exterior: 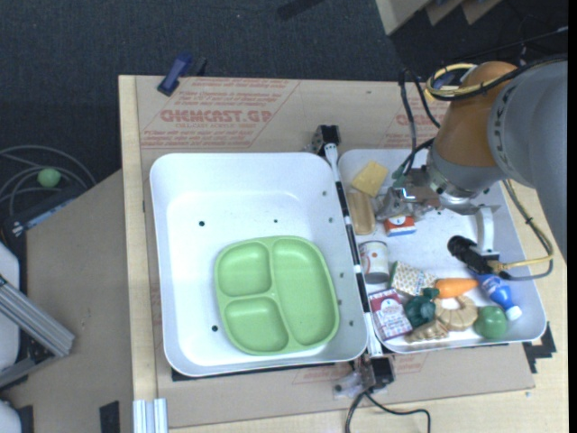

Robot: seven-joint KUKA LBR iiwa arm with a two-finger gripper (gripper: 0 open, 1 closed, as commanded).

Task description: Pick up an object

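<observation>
Gripper (397, 201) sits low in the upper left part of the right bin (433, 246), with the arm coming in from the right. You can't tell from this angle whether it's released or clenched, and nothing shows in its grasp. The nearest candidates are the yellow block (370, 177) just to its left, the tan stick (361, 211) along the bin's left wall, and the red-white piece (402, 226) right below it. I'd go for the block. It looks like foam, so probably light, soft and grippy, and it should forgive a sloppy close; take it across its short sides. The red-white piece looks small and flat, so it's likely to slip out. The can (374, 260) is stiff but smooth and may roll or squirt free. Skip the lower pile, where the carrot (455, 287), blue bottle (499, 292) and green ball (491, 322) are packed close and there's no clean entry. The left bin (180, 242) holds a green plate (275, 294), too broad for you to bother with.
</observation>
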